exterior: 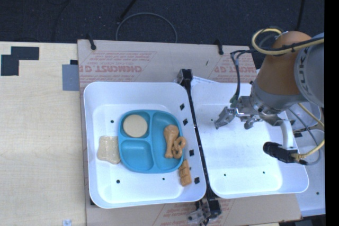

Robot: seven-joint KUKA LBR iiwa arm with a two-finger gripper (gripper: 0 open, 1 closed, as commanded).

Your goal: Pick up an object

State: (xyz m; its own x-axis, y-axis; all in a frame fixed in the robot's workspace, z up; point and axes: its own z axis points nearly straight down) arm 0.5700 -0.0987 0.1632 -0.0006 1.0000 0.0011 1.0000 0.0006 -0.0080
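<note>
Across the worktop (42, 129) sit two white bins side by side: left bin (100, 98) carries all the objects, right bin (249, 177) has the arm over it. Grey arm with orange band (280, 69) enters from the right; its end effector (229, 116) hangs over the upper left part of the right bin, pointing toward the divider; whether it is open or closed can't be told from this angle, nothing visible in it. Every candidate lies to its left, past the black divider clips (189, 114). Blue tray (139, 159) sits mid left bin, holding a round tan disc (134, 125) and a knobbly tan piece (173, 141), long axis running roughly top to bottom. Nearest loose item, judging by position: small orange-brown piece (184, 172) just off the tray's lower right corner, close to the divider wall, tight room there. Pale beige slab (108, 149) touches the tray's left edge, more open floor around it.
</note>
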